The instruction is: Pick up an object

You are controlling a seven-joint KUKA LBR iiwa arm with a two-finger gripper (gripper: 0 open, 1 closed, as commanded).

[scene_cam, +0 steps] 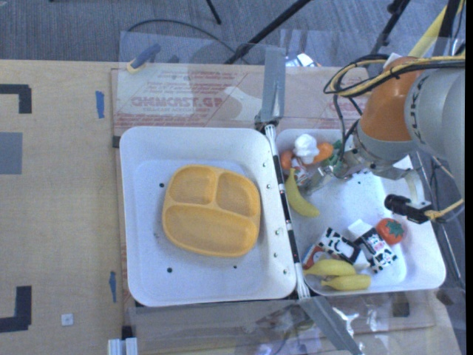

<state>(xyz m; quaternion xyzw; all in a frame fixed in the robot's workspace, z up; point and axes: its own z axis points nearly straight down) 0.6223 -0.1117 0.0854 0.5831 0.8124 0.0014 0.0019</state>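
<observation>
Nearest the camera, along the near wall of the right bin (436, 268), lie two yellow bananas (341, 275), side by side and touching. Just behind them sits a black-and-white cow toy (355, 247), with a red tomato-like toy (390, 230) at its right. Further in, a third banana (298, 195) lies lengthwise near the left wall of the same bin, its far end pointing toward my gripper (323, 172). My gripper rests low in the far part of the right bin, just beside that banana's far end; whether its fingers are spread or closed I cannot tell, and nothing is visibly held between them. In the far left corner of the right bin stand a small white figure (304, 148) and orange pieces (324, 151), close to my gripper. My arm (414, 113), grey with an orange band, enters from the right above the bin's far edge. The left bin (140, 220) bears a yellow divided plate (211, 209) with three compartments, lying flat near its centre.
</observation>
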